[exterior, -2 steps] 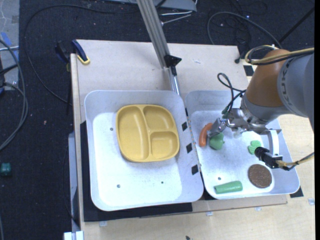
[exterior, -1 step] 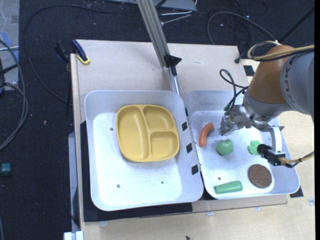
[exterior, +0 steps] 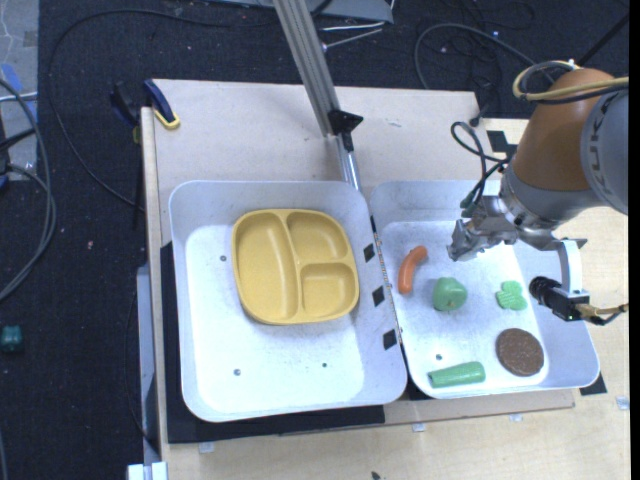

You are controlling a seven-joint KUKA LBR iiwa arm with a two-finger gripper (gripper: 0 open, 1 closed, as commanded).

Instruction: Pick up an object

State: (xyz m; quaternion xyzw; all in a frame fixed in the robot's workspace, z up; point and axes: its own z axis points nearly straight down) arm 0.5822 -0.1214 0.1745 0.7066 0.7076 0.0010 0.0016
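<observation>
Overhead, hand (exterior: 462,249) hovers — near orange sausage (exterior: 410,268).

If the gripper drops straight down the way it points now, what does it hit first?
Most likely bare floor of the right bin. The gripper hangs between the orange sausage-shaped piece and the round green piece, above neither as far as this slanted view shows; depth is uncertain.

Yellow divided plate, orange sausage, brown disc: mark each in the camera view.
yellow divided plate (exterior: 262,258): camera view, floor of its long left compartment.
orange sausage (exterior: 410,269): camera view, middle of its length.
brown disc (exterior: 521,352): camera view, centre of its top face.
</observation>
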